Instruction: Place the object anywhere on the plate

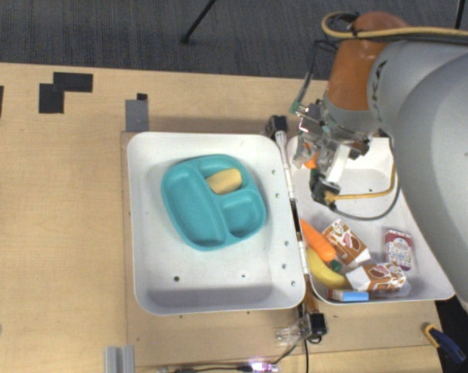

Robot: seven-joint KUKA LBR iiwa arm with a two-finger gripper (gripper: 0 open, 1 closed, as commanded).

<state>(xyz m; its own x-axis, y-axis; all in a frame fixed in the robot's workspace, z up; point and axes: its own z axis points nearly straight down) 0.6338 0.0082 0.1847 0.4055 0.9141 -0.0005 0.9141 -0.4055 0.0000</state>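
Note:
A teal sectioned plate (211, 204) lies in the left white bin (152, 286). A pale yellow, bun-like object (224, 180) rests on the plate, in its upper section. My gripper (318, 165) hangs over the upper left corner of the right bin (428, 286), close to the wall between the two bins. It is to the right of the plate and apart from it. A small orange patch (310, 162) shows right beside the gripper; I cannot tell what it is or whether it is held.
Along the right bin's front lie an orange carrot (318, 241), a yellow banana (325, 271), three small printed cartons (347, 243) and a blue item (355, 295). The grey arm covers the bin's right side. A yellow cable (366, 196) loops below the gripper.

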